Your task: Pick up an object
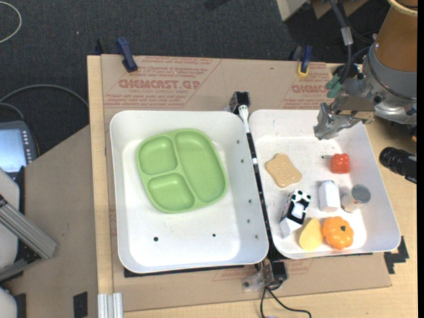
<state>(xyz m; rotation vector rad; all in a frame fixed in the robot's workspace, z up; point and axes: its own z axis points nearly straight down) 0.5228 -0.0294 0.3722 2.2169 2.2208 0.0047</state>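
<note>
Objects for picking lie in the right bin (265, 121): a tan bread-shaped piece (283, 169) sits left of centre; a small red pepper-like toy (340, 163) lies to its right, toward the far right side; nearer the camera a white block (328, 195) stands beside a grey disc (360, 194); a black-and-white toy (297, 207) lies just left of the block; at the near edge a yellow wedge (309, 235) touches an orange pumpkin (338, 233); the gripper (326, 129) hangs over the far part of this bin, above bare white floor, well apart from the red toy and the bread piece; nothing is seen between its fingers, and whether they are spread or closed I cannot tell; the grey arm (391, 71) reaches in from the right, its orange band (403, 18) at the far right corner; the left bin (126, 230) holds a green divided tray (181, 170) with three compartments, lying toward its far side; both bins rest on a cardboard sheet (159, 78) clamped at the far edge by a blue clip (126, 53).
</note>
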